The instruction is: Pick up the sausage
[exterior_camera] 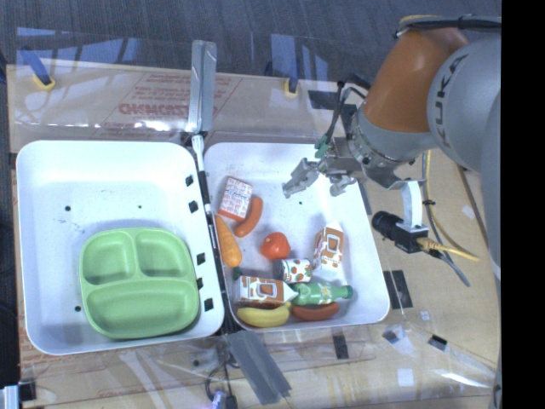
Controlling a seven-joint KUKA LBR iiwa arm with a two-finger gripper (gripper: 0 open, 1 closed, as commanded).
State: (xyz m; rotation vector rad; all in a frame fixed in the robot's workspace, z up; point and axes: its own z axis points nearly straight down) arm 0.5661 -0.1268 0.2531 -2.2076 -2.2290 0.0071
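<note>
An orange-red sausage (249, 216) lies slanted in the right bin (289, 156), just beside a small checkered carton (237, 198). A darker red sausage-shaped piece (315, 312) lies at the bin's near wall under a green bottle (325, 294). My gripper (320, 182) hangs over the far right part of this bin, above bare floor. It is open with nothing between its fingers (298, 181). It sits to the right of and a little beyond the orange-red sausage, clearly apart from it.
The right bin also holds a carrot (228, 242), a tomato (274, 245), a banana (262, 316) and small cartons (329, 247). A green divided plate (136, 284) sits in the left bin (51, 177). A metal divider (202, 88) stands between the bins.
</note>
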